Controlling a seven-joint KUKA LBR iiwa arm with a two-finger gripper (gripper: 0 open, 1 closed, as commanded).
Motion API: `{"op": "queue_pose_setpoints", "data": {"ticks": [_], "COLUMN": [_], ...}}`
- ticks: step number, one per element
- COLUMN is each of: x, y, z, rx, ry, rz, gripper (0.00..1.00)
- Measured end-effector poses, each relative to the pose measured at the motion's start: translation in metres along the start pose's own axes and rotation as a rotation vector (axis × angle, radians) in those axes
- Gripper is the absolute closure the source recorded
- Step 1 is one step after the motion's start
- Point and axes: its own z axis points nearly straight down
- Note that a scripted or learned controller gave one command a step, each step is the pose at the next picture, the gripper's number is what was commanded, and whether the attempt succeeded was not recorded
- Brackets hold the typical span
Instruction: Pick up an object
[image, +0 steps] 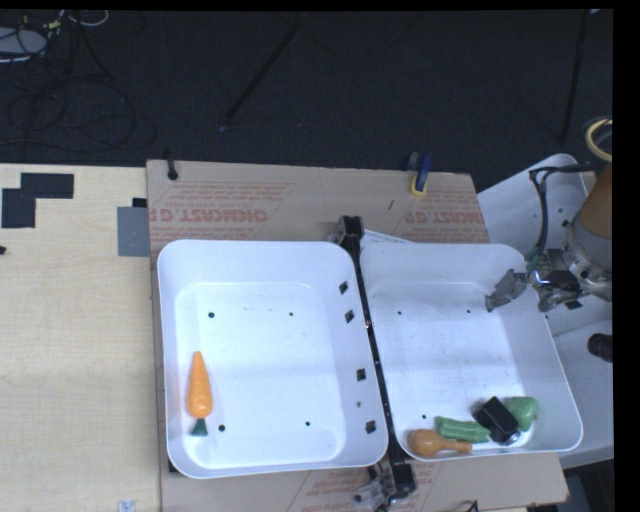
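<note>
Orange carrot toy (199, 386): one; lies lengthwise near the front left corner of the left bin (180, 262), green tip toward the front wall; well apart from the end effector, across the whole width of both bins.

Black block (496, 418): one; at the front right of the right bin (455, 262), resting over the green items, tilted; in front of the end effector, in the same bin but apart from it.

Light green round piece (523, 408): one; just beside the black block on its right, touching it, close to the bin's front right corner.

Dark green long piece (460, 429): one; lies flat left of the black block, its right end running under the block.

Tan pear-shaped piece (436, 443): one; against the front wall of the right bin, touching the dark green long piece from the front.

End effector (527, 285): at the back right of the right bin, over the wall's edge; one grey finger (503, 290) juts left over the bin floor; how far open cannot be told; nothing seen between the fingers; no object touches it.

Arm (592, 215): one; enters from the right, orange band at the edge of the view.

Bins: two, white, side by side on the desk (70, 340), standing on a cardboard sheet (300, 205).

Count: five loose objects, one in the left bin and four in the right.
</note>
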Motion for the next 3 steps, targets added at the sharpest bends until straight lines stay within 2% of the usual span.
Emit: {"op": "queue_pose_setpoints", "data": {"ticks": [1,2,3], "x": [0.059,0.056,0.088], "y": [0.018,0.018,0.068], "z": [0.11,0.095,0.054], "rx": [0.006,0.008,-0.001], "ry": [0.009,0.009,0.009], "rz": [-0.012,-0.006,-0.012], "gripper": [0.0,1.0,1.0]}}
